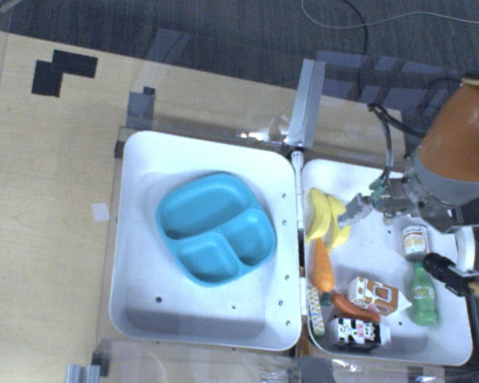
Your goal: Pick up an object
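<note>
The right bin holds several objects. Yellow bananas lie at its left wall, with an orange carrot just below them. Near the front sit an orange-and-white carton and a black-and-white box. A green bottle lies toward the right, and a small white jar stands above it. My gripper hangs over the back middle of this bin, just right of the bananas and left of the jar. Nothing shows in its grasp.
The left bin carries a blue divided plate. A metal post stands at the back between the two bins. The arm's orange band and cables crowd the right bin's back right corner.
</note>
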Available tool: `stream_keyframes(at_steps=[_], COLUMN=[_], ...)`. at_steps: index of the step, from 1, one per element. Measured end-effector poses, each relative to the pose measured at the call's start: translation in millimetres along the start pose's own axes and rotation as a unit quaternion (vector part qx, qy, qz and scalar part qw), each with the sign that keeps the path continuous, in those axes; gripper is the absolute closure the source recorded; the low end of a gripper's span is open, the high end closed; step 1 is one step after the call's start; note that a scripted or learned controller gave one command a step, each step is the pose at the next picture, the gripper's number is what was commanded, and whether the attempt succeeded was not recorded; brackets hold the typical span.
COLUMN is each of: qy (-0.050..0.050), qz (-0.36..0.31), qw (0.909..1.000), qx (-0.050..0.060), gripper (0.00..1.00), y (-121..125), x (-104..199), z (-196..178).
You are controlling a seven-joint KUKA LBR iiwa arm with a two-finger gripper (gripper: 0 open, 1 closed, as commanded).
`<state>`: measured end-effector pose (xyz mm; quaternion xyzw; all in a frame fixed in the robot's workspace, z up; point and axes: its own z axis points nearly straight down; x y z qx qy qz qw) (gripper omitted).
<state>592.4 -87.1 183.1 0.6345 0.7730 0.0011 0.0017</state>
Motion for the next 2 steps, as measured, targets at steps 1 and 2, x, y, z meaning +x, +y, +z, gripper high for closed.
stream_keyframes(at_steps=[1,2], qy=[0.0,-0.001], qz=[0.067,0.092], qw=[0.9978,0.9958], qx=[0.0,-0.002], gripper=[0.0,0.0], y=[45,59], x=[-16,-16], z=[47,95])
